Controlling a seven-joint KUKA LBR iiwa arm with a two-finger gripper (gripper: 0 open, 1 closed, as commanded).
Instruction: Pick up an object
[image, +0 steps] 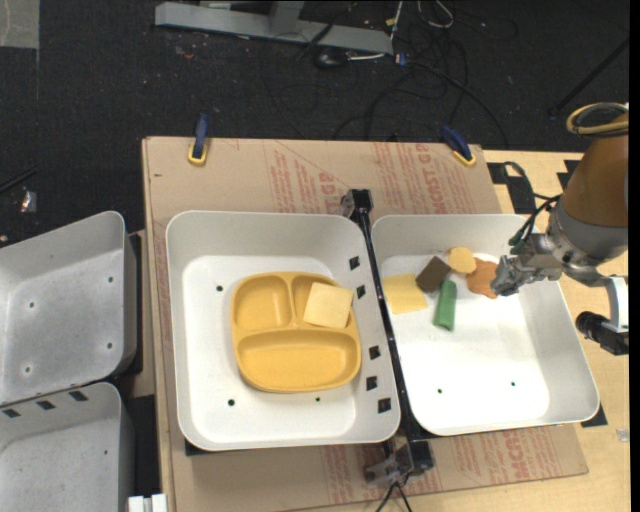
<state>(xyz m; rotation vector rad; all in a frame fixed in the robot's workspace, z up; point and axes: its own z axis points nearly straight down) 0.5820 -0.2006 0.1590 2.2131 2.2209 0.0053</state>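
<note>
End effector (505, 277): low over the upper right part of the right bin, reaching in from the right; its tip sits against the orange object; how far it is open cannot be told, nor whether it has hold of anything.
Orange object (481, 279): in the right bin near its far wall, just left of the end effector tip, partly hidden by it.
Round yellow piece (461, 260): touching the orange object's upper left.
Brown block (433, 273): just left of the round yellow piece, tilted.
Green block (445, 304): below the brown block, lying lengthwise.
Pale yellow slab (404, 294): by the right bin's left wall, beside the brown block.
Right bin (520, 390): white, on the surface.
Left bin (200, 400): holds a yellow divided tray (290, 360).
Cream square (327, 304): lying in the tray's upper right compartment.
</note>
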